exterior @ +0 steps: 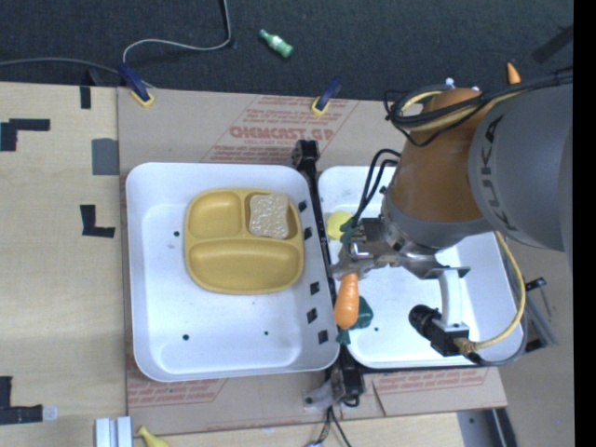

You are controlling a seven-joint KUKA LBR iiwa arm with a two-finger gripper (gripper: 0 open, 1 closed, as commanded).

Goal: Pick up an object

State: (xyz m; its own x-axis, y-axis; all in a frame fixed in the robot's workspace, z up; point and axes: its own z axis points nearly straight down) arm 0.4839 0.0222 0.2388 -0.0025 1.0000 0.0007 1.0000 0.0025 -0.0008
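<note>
My gripper hangs over the left side of the right bin, close to the divider between the two bins. An orange toy carrot with a green top lies just below the gripper, and its upper end touches or sits under the gripper's tip. Whether the carrot is gripped or merely lies beneath cannot be told. A small yellow object shows just above the gripper, partly hidden by the arm. The arm's bulk covers much of the right bin.
The left bin holds a yellow divided plate with a beige textured piece in its upper right compartment. A black divider runs between the bins. A black fitting and yellow cable hang from the arm over the right bin's lower part.
</note>
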